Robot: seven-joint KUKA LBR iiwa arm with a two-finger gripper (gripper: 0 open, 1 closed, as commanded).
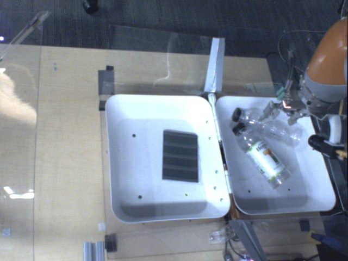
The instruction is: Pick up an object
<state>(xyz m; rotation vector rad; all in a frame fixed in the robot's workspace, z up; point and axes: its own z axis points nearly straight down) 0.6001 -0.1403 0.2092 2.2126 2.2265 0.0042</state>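
Overhead, a pale wooden bench (54, 162) carries two shallow white bins side by side; the left bin (125, 145) holds a flat dark ribbed rectangle (180, 155) lying near its middle; the right bin (321, 200) holds clear plastic bottles; one bottle with a label (265, 162) lies slanted toward the near right, its black cap toward the far left; two more clear bottles (266, 125), black-capped, lie just beyond it, touching or overlapping it; the grey arm with its orange band (329, 50) reaches in from the right; its gripper (286, 109) hangs over the far right part of the right bin, above the clear bottles; whether its fingers are apart or together cannot be told.
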